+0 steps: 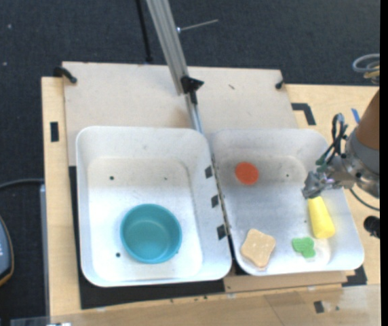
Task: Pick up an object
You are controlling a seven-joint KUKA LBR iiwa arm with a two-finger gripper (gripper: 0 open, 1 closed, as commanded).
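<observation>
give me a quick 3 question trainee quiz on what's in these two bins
1. True or false: the teal bowl sits in the left bin.
2. How many loose things lie in the right bin?
3. Which lies nearest the gripper: A orange disc, B yellow piece, C green piece?

Key: 1 true. 2 four: orange disc, yellow piece, green piece, tan piece. 3 B.

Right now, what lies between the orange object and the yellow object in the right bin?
Only bare white bin floor lies between the orange object and the yellow object in the camera view.
</observation>
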